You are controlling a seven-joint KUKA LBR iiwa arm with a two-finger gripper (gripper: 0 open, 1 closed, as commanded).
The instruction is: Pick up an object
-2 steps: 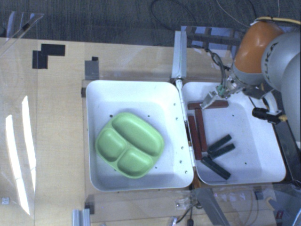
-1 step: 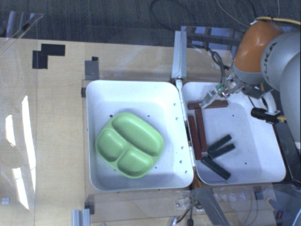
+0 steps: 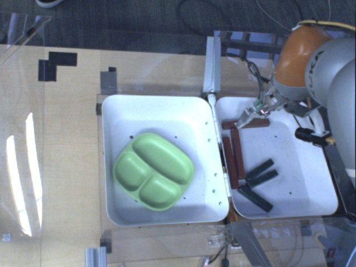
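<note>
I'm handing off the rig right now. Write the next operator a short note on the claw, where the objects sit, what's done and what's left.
Claw: low over the far left part of the right bin, by the brown sticks; nothing seen between its fingers, grip state unclear.
Right bin: brown sticks along its left wall, black bars toward the near middle.
Left bin: green divided tray.
Done: nothing lifted.
Left: grasp one object and raise it.
</note>
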